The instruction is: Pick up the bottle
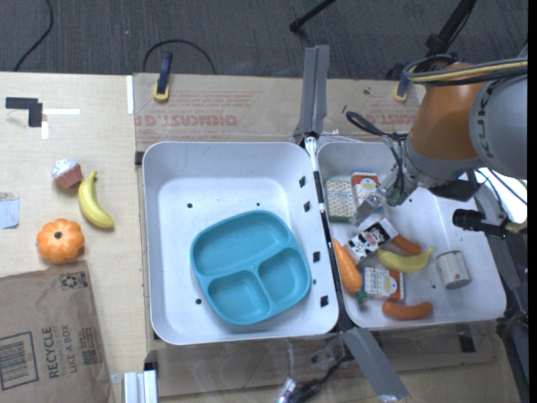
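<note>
Gripper (379, 206) hanging low over the cluttered right-hand shallow white bin (487, 225).
Small white bottle with black cow patches (370, 240) lies just on its near side, beside a yellow plastic banana (405, 260); whether the gripper is clenched or released, I cannot tell.

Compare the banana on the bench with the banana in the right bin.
The bench banana lies outside the bins, beside a cupcake toy; the bin banana lies among clutter in the right bin. The bench one runs nearly top to bottom; the bin one runs crosswise. Both are yellow and curved.
</note>
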Available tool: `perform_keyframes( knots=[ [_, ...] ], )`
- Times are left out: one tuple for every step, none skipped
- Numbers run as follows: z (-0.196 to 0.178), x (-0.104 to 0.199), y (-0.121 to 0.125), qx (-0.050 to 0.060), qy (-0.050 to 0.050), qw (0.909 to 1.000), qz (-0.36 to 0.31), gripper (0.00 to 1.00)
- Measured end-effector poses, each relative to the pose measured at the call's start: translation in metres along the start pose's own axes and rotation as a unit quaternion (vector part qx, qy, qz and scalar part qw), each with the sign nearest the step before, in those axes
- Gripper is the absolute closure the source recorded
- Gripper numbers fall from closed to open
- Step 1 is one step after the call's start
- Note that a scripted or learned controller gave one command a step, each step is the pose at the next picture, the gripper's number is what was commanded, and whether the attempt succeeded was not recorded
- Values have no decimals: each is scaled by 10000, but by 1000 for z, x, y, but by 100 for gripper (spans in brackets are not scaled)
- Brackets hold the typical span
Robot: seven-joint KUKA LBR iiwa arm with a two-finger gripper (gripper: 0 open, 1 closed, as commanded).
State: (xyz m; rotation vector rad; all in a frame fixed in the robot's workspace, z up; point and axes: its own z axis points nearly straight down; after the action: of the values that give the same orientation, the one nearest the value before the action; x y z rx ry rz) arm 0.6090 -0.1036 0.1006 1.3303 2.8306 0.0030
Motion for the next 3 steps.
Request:
perform_keyframes(
  knots=[
    [-10, -4, 1, -35, -60, 10000, 27, 100],
    [-10, -4, 1, -35, -59, 10000, 27, 0],
    [-90, 70, 34, 53, 54, 9960, 894, 0]
  ],
)
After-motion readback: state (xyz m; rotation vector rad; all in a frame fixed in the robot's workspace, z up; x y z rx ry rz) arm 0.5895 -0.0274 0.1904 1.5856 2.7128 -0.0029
